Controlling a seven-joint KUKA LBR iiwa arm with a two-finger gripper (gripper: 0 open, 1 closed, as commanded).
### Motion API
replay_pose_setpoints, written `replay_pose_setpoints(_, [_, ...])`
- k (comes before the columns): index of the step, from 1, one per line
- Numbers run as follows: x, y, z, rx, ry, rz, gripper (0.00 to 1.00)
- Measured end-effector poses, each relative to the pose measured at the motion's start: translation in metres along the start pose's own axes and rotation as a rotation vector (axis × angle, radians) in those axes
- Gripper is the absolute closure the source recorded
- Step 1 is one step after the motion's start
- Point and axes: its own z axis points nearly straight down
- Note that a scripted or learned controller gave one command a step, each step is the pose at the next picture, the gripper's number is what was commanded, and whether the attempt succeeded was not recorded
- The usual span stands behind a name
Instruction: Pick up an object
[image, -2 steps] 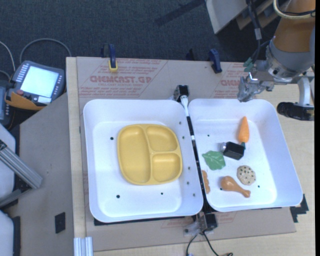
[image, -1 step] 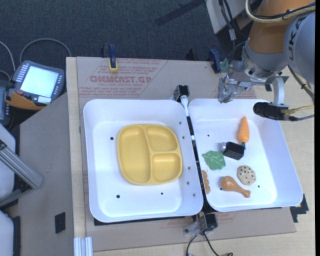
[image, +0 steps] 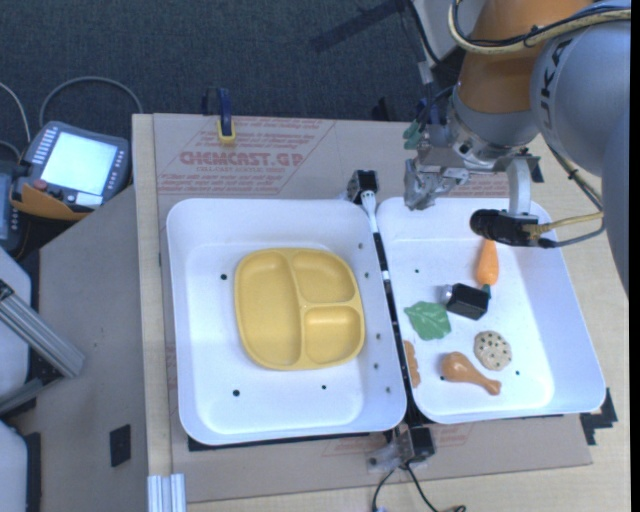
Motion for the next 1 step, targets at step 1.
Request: replay_pose_setpoints(1, [0.0618,0.0084,0.0053,-0.005,-0.001,-0.002,1.00])
